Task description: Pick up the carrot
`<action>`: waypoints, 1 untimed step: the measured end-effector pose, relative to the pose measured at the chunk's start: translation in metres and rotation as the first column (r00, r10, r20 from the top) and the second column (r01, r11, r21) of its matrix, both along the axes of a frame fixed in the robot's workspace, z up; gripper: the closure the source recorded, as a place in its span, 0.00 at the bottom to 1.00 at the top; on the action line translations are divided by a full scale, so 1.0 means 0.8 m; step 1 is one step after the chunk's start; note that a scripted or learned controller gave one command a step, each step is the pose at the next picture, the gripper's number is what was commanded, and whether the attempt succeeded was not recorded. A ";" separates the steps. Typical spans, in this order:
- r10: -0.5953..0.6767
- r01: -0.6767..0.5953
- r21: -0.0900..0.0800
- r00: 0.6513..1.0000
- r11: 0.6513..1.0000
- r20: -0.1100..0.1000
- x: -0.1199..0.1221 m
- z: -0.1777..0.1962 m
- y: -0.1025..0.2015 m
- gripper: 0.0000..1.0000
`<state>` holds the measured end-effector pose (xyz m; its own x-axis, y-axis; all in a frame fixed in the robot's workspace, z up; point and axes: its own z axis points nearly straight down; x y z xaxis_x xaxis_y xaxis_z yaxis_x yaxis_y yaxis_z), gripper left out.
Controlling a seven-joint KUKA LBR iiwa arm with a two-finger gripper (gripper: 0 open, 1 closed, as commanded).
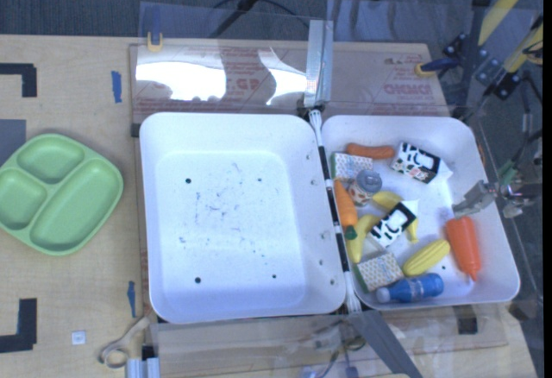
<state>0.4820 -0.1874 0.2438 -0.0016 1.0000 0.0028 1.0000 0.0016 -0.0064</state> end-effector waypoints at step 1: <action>-0.267 0.267 -0.002 0.964 0.964 -0.002 -0.003 -0.002 0.060 0.00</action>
